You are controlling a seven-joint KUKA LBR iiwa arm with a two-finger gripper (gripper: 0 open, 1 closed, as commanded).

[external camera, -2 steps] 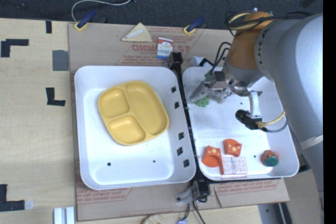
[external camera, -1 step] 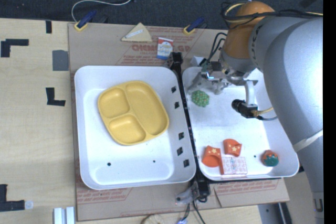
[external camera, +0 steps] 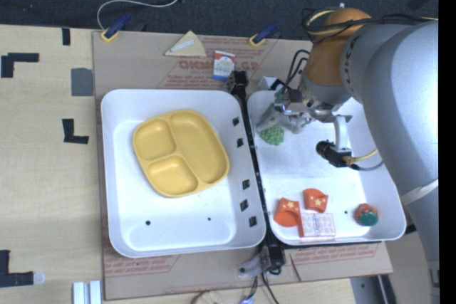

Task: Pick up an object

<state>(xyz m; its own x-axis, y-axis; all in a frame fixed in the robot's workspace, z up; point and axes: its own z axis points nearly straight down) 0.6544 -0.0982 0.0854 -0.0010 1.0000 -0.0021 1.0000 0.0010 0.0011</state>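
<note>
Over right-hand shallow white plastic bin (external camera: 370, 192): grey arm with orange band (external camera: 338, 46) reaches from right. Tool (external camera: 285, 114) sits low near bin's far-left corner; opening width: cannot tell. Small green knobbly lump (external camera: 271, 134) lies just beside tool, toward camera-near side, touching or apart unclear.

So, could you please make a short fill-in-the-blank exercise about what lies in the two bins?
1. The yellow divided plate lies in the ____ bin.
2. The gripper is above a small ____ object in the right bin.
3. The plate has ____ compartments.
4. The small carton stands ____ both bins.

Missing words: left; green; three; outside
</note>
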